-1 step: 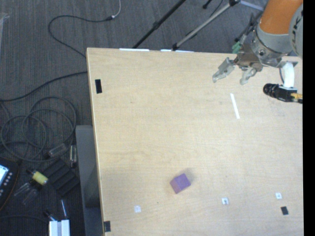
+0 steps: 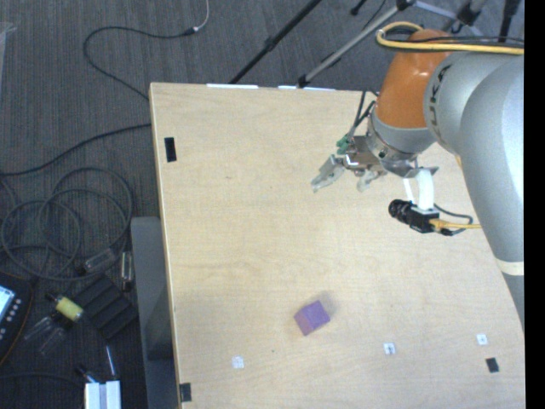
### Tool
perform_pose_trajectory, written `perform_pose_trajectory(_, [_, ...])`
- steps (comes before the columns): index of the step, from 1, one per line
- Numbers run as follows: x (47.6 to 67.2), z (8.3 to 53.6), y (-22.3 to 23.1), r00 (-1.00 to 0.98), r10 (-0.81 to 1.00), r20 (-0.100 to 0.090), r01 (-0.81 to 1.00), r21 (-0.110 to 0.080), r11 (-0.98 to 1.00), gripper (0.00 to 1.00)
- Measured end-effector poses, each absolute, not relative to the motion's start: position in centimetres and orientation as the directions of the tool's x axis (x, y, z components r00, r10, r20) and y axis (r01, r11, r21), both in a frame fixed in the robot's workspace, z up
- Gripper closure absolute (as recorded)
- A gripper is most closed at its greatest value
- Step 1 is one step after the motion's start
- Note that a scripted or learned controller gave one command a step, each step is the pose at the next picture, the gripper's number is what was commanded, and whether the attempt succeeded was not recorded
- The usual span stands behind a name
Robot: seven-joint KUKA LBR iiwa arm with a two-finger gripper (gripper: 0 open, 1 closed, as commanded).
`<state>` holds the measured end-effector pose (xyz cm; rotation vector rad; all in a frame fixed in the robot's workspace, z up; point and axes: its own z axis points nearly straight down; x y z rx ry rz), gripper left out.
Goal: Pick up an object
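Item: purple block (image 2: 312, 317), lying alone low on the bench (image 2: 247, 228), well apart from the pincer (image 2: 344, 177), spread and holding nothing; risk: poor alignment knocks it aside.

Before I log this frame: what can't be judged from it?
- Pincer: too small and blurred in the camera view to tell how its tips stand.
- Purple block: its underside faces away from the camera.
- Arm: cut off by the right edge.
- White marks on the board: too small to read.
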<state>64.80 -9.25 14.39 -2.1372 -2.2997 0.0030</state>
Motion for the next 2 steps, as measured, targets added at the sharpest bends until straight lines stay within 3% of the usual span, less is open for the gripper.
perform_pose_trajectory(1, [66.9,21.5,-16.2,-0.116,0.993,-0.002,0.993,0.0,0.116,0.0])
perform_pose_trajectory(2, [65.4,8.3,-11.9,-0.127,0.992,0.0,0.992,-0.004,0.127,0.0])
